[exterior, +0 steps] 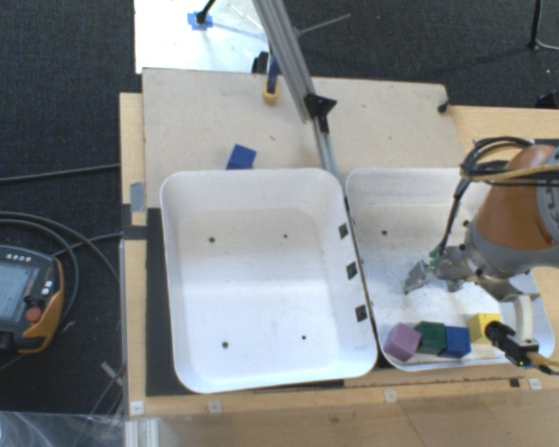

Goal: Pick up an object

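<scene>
A: Reaching stage, by my reading. The blocks sit in a row at the near edge of the right bin (pixel 391 194): purple block (pixel 402 340), green block (pixel 432 334), blue block (pixel 456 342), yellow block (pixel 485 326). None is lifted.

B: And the gripper (pixel 421 276)?

A: It hangs over the bin floor, just behind the row and apart from it. The fingers look spread, with nothing between them.

B: What does the next move require?

A: Bring the gripper toward the near edge, centre it over one block, descend, close. The green and blue blocks touch, and the purple one sits just beside them, so the fingers have little room. The yellow block stands a little apart and looks the easier target.

B: The left bin (pixel 182 250)?

A: Bare white floor with a few dark dots. A separate blue piece (pixel 241 157) lies on the board behind it.
</scene>
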Available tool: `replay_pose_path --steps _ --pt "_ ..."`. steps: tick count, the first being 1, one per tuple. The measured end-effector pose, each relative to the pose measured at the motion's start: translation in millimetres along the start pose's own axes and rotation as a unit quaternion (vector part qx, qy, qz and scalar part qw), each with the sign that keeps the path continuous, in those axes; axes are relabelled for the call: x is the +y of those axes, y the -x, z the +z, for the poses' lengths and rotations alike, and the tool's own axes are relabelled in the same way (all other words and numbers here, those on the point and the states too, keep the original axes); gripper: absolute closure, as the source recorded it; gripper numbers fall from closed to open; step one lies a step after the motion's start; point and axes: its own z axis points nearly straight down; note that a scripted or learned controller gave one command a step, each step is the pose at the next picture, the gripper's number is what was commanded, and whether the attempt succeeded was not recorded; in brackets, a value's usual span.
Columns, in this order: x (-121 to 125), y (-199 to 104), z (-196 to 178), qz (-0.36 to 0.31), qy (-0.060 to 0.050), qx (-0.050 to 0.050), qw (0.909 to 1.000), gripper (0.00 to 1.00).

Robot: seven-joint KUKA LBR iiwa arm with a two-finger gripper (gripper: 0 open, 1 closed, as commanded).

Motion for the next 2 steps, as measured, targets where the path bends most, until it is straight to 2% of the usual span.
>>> replay_pose_path --steps 1,2 --pt "2.6 -3.5 -11.3 -0.003 0.003 0.000 1.0000 1.00" --pt "88.0 -11.7 -0.7 -0.006 0.004 0.000 1.0000 1.00"
